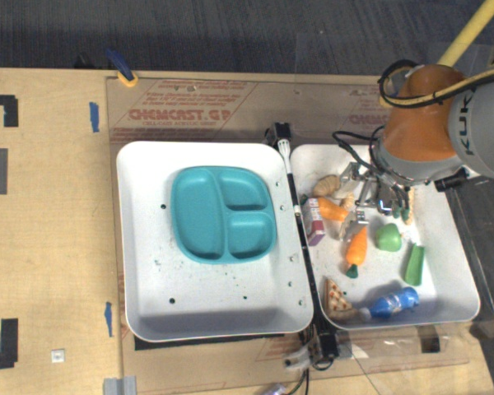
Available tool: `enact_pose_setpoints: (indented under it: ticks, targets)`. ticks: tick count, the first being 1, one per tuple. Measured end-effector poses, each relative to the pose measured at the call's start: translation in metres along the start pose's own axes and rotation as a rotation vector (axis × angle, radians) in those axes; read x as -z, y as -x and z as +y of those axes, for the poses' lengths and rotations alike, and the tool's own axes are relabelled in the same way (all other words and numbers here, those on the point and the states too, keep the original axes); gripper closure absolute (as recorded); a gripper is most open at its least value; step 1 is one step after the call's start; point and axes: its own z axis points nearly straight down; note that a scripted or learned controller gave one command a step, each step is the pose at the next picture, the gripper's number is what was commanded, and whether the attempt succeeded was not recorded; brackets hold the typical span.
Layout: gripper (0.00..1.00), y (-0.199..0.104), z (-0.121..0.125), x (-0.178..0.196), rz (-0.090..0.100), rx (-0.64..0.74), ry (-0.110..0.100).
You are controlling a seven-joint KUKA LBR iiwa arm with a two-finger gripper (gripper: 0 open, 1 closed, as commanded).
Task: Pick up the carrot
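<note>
I see the carrot [356,249] lying in the right bin [457,245], near the middle, its green end pointing toward the bin's front edge. My gripper [364,212] hangs just above the carrot's top end. I cannot tell how it stands. A teal tray [224,213] sits in the left bin [140,245].

Glossy white plastic bins [140,245], matt teal tray [222,212]

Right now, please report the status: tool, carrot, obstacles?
Tool low in right bin, just above carrot. Carrot lies on bin floor, grip unconfirmed. Green round item close beside carrot.
</note>
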Motion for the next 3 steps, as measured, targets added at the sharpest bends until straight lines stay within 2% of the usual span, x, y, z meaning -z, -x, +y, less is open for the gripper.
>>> enact_pose_setpoints:
  ticks: [1,2,3]
  targets:
    - [0.00,-0.068,0.000,-0.005,-0.001,-0.157,0.000]
    - [0.00,-0.127,-0.024,-0.004,-0.005,-0.520,0.001]
    - [0.00,-0.130,-0.012,-0.004,-0.004,-0.641,-0.006]
